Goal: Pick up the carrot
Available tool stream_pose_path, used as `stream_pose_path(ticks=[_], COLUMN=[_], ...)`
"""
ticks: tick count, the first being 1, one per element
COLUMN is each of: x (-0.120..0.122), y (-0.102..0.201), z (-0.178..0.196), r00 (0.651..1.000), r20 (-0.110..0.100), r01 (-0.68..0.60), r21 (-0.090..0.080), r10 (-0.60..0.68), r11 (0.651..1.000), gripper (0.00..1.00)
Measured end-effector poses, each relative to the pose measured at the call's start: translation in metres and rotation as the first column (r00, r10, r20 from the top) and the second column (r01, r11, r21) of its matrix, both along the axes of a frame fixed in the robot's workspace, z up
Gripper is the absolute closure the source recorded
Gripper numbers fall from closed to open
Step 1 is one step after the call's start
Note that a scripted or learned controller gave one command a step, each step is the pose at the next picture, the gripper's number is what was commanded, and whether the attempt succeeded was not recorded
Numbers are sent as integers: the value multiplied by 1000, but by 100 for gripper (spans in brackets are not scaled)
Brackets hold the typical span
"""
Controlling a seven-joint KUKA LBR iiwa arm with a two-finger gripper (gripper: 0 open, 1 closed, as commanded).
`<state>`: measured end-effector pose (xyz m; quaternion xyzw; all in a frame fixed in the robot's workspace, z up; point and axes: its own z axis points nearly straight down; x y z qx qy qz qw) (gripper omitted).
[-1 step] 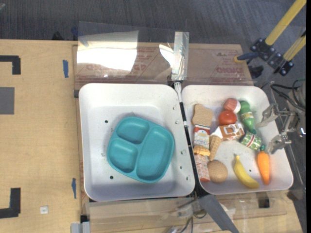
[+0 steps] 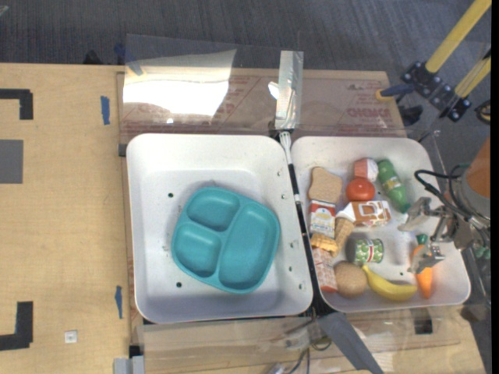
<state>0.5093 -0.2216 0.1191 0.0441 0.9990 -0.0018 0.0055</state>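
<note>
Here, jaws at the carrot (image 2: 425, 277) in the right bin (image 2: 456, 296), opening impossible to tell.

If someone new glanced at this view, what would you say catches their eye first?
Most likely the teal divided plate, lying alone in the left bin. Next comes the crowd of toy food in the right bin, including a yellow banana and a tomato. The end effector hangs at that bin's right side, just above the orange carrot.
</note>
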Motion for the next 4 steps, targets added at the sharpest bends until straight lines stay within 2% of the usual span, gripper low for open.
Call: stream_pose_path(ticks=[1, 2, 3, 4], x=[-22, -21, -25, -22], y=[23, 24, 0, 1], z=[-28, -17, -29, -17], r00=[999, 999, 997, 997], r20=[13, 15, 3, 13], r01=[51, 49, -78, -80], r21=[-2, -3, 2, -2], r10=[-51, -49, 78, 80], r11=[999, 999, 997, 997], gripper=[0, 100, 100, 100])
